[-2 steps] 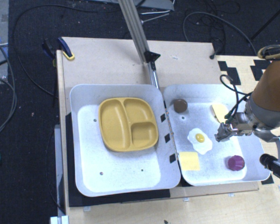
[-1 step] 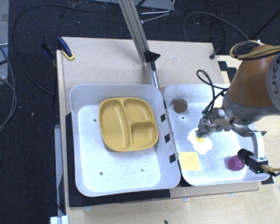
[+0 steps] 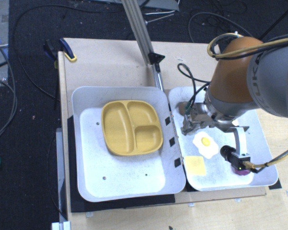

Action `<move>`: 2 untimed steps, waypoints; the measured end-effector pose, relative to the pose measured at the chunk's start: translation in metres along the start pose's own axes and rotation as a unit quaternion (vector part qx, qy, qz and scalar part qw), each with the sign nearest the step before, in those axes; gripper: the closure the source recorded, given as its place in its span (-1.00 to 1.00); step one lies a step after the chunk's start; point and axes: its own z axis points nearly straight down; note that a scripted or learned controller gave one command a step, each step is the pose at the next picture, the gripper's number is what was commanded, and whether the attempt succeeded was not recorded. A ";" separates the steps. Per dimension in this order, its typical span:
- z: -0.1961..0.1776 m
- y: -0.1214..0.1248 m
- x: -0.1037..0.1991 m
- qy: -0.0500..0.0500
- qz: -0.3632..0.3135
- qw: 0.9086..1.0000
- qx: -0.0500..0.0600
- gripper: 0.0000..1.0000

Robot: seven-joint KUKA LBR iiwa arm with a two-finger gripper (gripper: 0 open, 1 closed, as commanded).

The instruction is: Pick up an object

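Note:
In the right bin (image 3: 264,143) lie a fried egg toy (image 3: 205,144), a flat yellow cheese slice (image 3: 195,165) and a small purple object (image 3: 241,170) near the front right corner. My gripper (image 3: 188,126) hangs low over the bin's left part, just left of and slightly behind the egg. I see nothing held in it. The arm's wrist and orange band cover the back of that bin.
The left bin (image 3: 86,166) holds a yellow divided plate (image 3: 132,127). A slanted metal pole (image 3: 141,32) rises behind the bins. A black fitting with a cable (image 3: 229,153) sits beside the purple object. Black clips (image 3: 173,142) line the seam between the bins.

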 end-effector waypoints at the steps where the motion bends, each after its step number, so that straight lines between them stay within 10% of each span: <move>1: -0.008 0.029 0.053 0.000 0.001 1.000 0.000 1.00; 2: -0.014 0.053 0.100 0.000 0.001 1.000 -0.001 1.00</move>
